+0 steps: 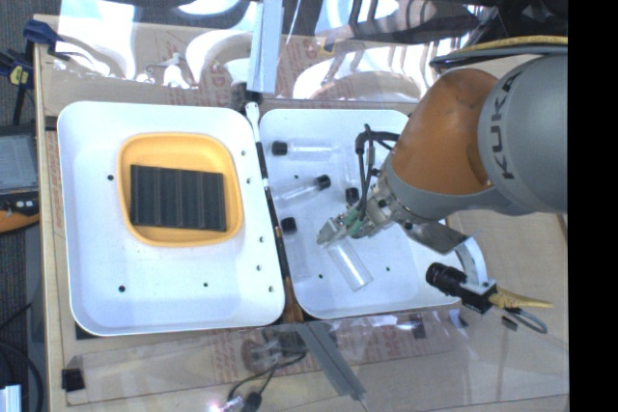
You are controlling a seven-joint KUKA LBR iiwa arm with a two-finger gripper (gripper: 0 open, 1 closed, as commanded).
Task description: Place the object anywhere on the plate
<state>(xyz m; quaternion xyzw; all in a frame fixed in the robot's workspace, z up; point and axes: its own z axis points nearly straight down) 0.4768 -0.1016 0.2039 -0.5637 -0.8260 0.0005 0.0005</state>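
Bench carried two white bins; yellow plate sat in left bin. Gripper hovered over clear tubes in right bin; grip state unclear.

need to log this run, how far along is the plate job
Done: nothing sits on the yellow plate in the left bin. In hand: the gripper is low in the right bin among the clear tubes; no tube shows between its fingers. Left: grasp one, carry it over, set it down.
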